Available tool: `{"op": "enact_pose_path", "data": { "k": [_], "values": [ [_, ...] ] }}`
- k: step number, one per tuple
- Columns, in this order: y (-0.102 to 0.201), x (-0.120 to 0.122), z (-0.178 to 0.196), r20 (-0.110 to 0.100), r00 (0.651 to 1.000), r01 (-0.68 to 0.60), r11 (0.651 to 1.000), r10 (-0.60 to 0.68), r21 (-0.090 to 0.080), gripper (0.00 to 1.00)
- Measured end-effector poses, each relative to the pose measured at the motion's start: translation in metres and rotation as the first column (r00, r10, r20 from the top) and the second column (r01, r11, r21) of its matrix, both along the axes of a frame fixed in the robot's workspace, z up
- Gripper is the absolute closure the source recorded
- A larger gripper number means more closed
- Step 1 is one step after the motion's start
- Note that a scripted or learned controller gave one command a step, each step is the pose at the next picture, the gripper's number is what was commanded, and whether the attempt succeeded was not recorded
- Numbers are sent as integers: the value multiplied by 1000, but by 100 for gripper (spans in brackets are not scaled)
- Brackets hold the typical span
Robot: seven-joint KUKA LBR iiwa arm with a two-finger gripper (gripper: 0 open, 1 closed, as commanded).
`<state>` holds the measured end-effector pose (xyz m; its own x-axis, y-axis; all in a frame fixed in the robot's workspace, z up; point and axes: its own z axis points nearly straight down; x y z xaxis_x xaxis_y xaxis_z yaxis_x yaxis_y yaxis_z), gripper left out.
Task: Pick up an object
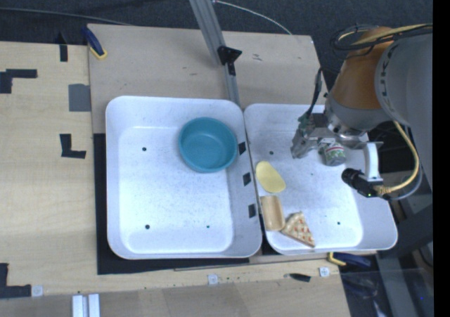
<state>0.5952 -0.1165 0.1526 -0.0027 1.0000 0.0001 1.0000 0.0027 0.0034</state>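
Observation:
My gripper (302, 145) hangs over the upper middle of the right bin (330, 199), its dark fingers pointing down and left. Nothing shows between them. Below and left of it lies a yellow oval piece (270, 177) near the bin's left wall. Under that sits a tan bread-like roll (272, 212), and a pizza slice (299, 229) lies at the bin's front edge. A blue bowl (207, 144) stands in the upper part of the left bin (133, 196).
A grey metal pole (211, 24) slants down from the top to the seam between the bins. Black cables and a connector (362, 182) hang off the wrist over the right bin's right side. Blue clips sit at the bench corners.

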Motion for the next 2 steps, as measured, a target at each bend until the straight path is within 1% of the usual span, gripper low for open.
{"op": "enact_pose_path", "data": {
  "k": [1,2],
  "values": [
    [-4,8,46,0,1000,1,1000,-1,-1,100],
    [-4,8,76,-2,1000,1,1000,-1,0,100]
  ]
}}
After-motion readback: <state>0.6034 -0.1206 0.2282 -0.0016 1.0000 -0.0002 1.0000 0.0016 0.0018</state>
